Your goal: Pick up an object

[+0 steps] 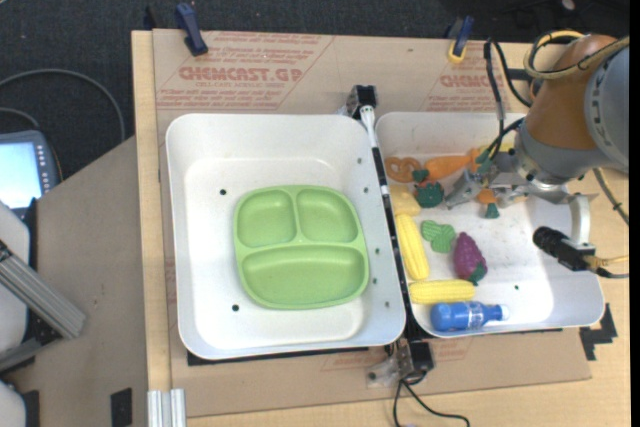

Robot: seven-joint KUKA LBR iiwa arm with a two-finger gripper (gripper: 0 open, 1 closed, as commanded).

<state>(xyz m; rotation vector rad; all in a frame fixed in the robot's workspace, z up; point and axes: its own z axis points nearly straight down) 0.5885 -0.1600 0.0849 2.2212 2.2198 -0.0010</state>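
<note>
carrot (450, 164) lies along right bin's (570, 310) far edge, just left of lowered gripper (487, 187); finger state cannot be told.

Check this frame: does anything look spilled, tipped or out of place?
Nothing looks spilled or damaged. The toys lie jumbled in the right bin, the blue bottle on its side. The green tray sits flat in the left bin.

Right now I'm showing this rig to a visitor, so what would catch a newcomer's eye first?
Probably the green divided plate, alone in the left bin. Next, the bright toy food crowded in the right bin: two corn cobs, a purple eggplant, a blue bottle. The orange-banded arm reaches in above them.
</note>
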